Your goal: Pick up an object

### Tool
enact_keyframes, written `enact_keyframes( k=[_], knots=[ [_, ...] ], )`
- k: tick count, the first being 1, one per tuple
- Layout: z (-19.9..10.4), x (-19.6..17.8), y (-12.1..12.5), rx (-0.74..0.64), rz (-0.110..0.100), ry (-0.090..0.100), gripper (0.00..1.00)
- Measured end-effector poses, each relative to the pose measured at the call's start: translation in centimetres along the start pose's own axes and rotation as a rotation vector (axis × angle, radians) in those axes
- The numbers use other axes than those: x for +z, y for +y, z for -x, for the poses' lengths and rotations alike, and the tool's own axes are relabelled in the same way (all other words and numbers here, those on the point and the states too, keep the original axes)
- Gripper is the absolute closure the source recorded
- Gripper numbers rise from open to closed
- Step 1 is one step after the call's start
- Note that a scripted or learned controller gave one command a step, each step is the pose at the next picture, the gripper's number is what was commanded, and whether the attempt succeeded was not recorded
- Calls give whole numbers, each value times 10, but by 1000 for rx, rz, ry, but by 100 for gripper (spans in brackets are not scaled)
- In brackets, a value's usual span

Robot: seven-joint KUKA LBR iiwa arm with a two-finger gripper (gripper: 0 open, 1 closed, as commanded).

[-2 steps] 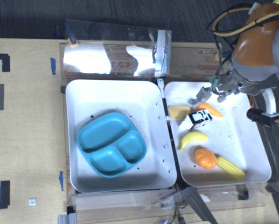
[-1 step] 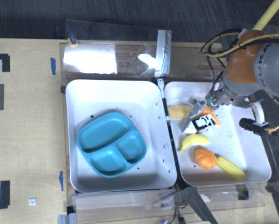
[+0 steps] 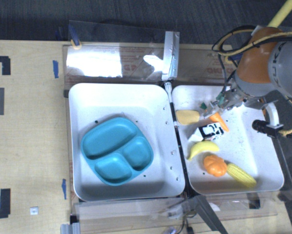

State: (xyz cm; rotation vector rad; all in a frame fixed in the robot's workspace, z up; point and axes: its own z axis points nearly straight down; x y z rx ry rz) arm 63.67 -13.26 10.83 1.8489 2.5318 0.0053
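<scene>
My gripper (image 3: 222, 103) reaches down into the back of the right bin (image 3: 263, 145), under the orange-banded wrist (image 3: 256, 65). Its tip sits just above the upper end of an orange carrot (image 3: 218, 121), close to it or touching; I cannot tell which. Left of the carrot lies a pale tan piece (image 3: 187, 116). A black-and-white item (image 3: 210, 129) lies just below the carrot. Further toward the front are a yellow banana (image 3: 202, 148), a round orange fruit (image 3: 214, 165) and a corn cob (image 3: 241, 175).
The left bin (image 3: 87, 101) holds a blue divided plate (image 3: 117, 150). A small green bit (image 3: 203, 105) lies near the gripper. Cables (image 3: 229, 40) loop above the wrist, and a clear panel (image 3: 116, 60) stands behind the left bin.
</scene>
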Motion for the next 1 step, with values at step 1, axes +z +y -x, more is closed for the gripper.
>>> enact_keyframes(
  k=[1],
  knots=[
    [-53,-81,27,86,2,1,100]
  ],
)
